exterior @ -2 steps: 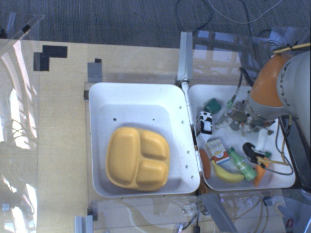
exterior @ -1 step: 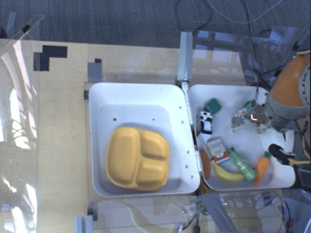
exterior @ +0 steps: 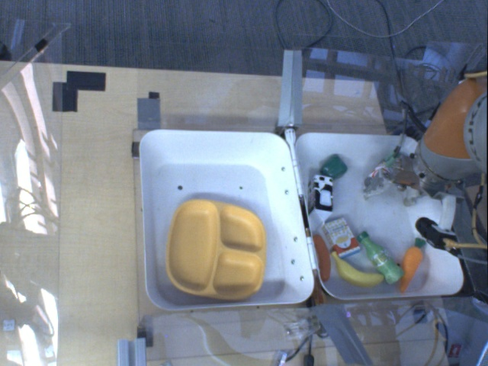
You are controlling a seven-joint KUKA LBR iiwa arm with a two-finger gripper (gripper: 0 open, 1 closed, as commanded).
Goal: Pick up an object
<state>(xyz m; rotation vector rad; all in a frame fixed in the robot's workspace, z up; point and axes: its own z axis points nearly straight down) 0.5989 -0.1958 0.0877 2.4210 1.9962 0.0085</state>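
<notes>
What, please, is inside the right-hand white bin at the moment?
The right bin holds a banana, green bottle, carrot, small carton, black-and-white toy and green block. The arm covers its far right corner.

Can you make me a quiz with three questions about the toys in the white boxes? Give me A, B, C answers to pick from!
1. Where is the yellow tray?
A. left bin
B. right bin
C. on the floor

2. What colour is the bottle?
A. red
B. green
C. purple

3. How does the banana lie?
A. standing upright
B. hanging from the arm
C. flat on the bin floor

Answers: 1 A, it sits in the left bin. 2 B, the bottle is green. 3 C, it lies flat beside the bottle in the right bin.
</notes>
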